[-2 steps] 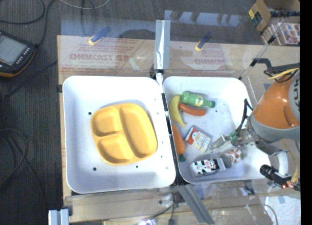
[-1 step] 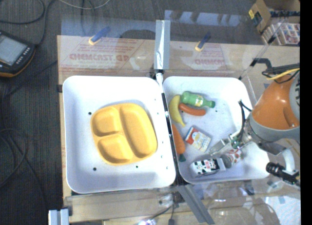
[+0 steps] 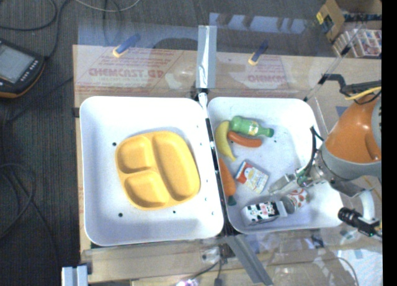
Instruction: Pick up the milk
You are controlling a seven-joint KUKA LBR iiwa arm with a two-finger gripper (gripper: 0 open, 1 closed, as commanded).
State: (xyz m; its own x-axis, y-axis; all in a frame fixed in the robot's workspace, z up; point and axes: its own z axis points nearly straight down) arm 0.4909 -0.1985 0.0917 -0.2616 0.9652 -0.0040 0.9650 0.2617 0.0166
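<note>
Two white bins sit side by side on the bench; the left bin (image 3: pixel 99 173) carries a yellow divided tray (image 3: pixel 158 168), and the right bin (image 3: pixel 282 114) holds the small items; the arm (image 3: pixel 353 145) reaches in from the right, its orange band above the wrist, with the gripper (image 3: pixel 296 182) low over the bin's near right part. Smaller things follow: an orange carrot (image 3: pixel 226 179) along the left wall, a yellow banana (image 3: pixel 223 140), a green bottle (image 3: pixel 250 127) with a red sausage-like piece (image 3: pixel 246 141) beside it, and a red and white carton (image 3: pixel 251 176) in the middle. The milk (image 3: pixel 265 210), probably the black and white spotted carton, lies on its side near the front wall, just below and left of the gripper, apart from it. Whether the gripper is spread or closed cannot be told; metal parts blur together there. The step in hand looks like the approach; nothing is seen grasped. The next move calls for shifting toward the front wall, lining up across the carton's narrow side, and descending without nudging the red carton.
</note>
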